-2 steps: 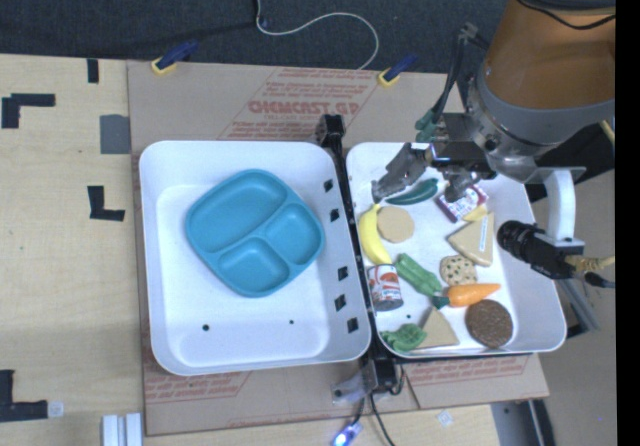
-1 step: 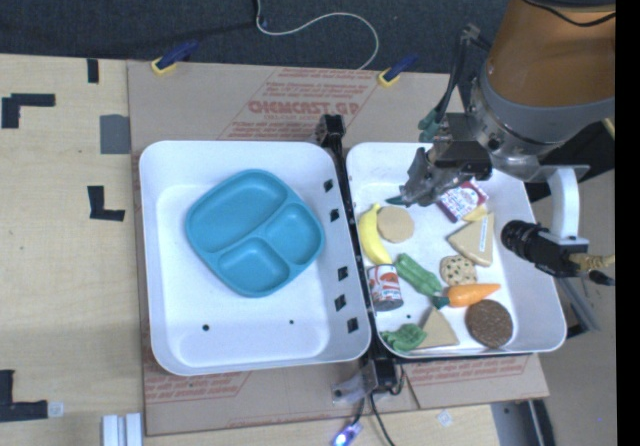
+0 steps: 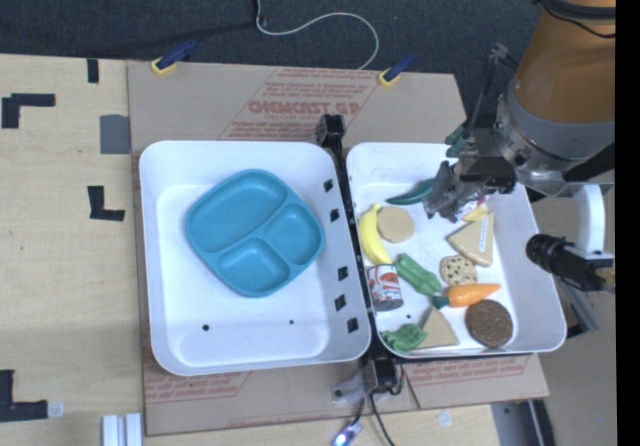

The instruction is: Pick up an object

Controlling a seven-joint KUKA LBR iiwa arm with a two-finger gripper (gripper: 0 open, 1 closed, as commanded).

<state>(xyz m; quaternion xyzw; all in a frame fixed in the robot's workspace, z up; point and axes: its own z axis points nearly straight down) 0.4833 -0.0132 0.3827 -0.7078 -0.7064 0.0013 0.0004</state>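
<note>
Near edge of the desk (image 3: 60, 264): cable clutter sitting at the seam between the two bins.

Right bin (image 3: 535, 264), front row: green leafy toy (image 3: 404, 338) at the front-left corner, a tan wedge (image 3: 438, 328) touching it, brown round cookie (image 3: 489, 323) at the front right. Just behind those: small can with red label (image 3: 386, 287) lying against the divider, orange carrot (image 3: 470, 294), chocolate-chip cookie (image 3: 457, 269), green pickle-like piece (image 3: 418, 274) running diagonally between can and cookie. Further back: banana (image 3: 373, 236) lying along the divider, beige round disc (image 3: 395, 225) touching it, yellow cheese wedge (image 3: 474, 240) to the right.

Left bin (image 3: 165, 174): blue three-compartment plate (image 3: 254, 231) sitting tilted in the middle, nothing on it.

Gripper (image 3: 447, 196) hanging over the back of the right bin, above and behind the cheese wedge and the disc. A dark green leaf-shaped piece (image 3: 408, 196) is sticking out leftward at finger level. Can't tell if the fingers are spread or closed on it; too dark and cluttered there.

Behind the bins: cardboard sheet (image 3: 300, 99) with red print, blue-and-yellow clamps (image 3: 176, 56) at its back corners, white cable (image 3: 320, 29) looping over dark carpet.
</note>
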